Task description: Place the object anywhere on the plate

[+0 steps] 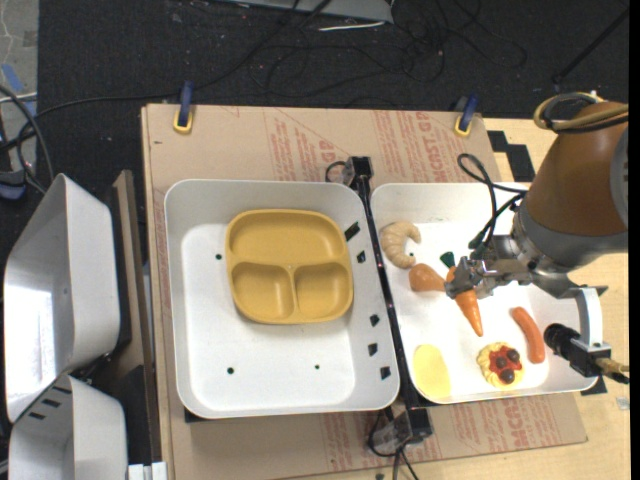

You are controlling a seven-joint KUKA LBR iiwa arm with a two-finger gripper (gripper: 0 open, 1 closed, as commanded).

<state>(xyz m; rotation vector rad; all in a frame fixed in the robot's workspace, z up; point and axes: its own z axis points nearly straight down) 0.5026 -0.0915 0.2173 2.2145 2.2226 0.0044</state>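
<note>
A yellow plate (290, 265) with three compartments lies in the left bin (200, 368), and nothing rests on it. In the right bin (440, 213) an orange carrot (472, 313) points toward the front. My gripper (470, 278) hangs right over the carrot's upper end, beside a small green piece (449, 259). The wrist hides where gripper and carrot meet. A rounded orange piece (427, 278) lies just left of the gripper.
Also in the right bin are a pale croissant (401, 242) at the back left, a red sausage (528, 334), a yellow slice (431, 368) and a small topped round food piece (500, 363) near the front. The arm (580, 198) covers the bin's right side.
</note>
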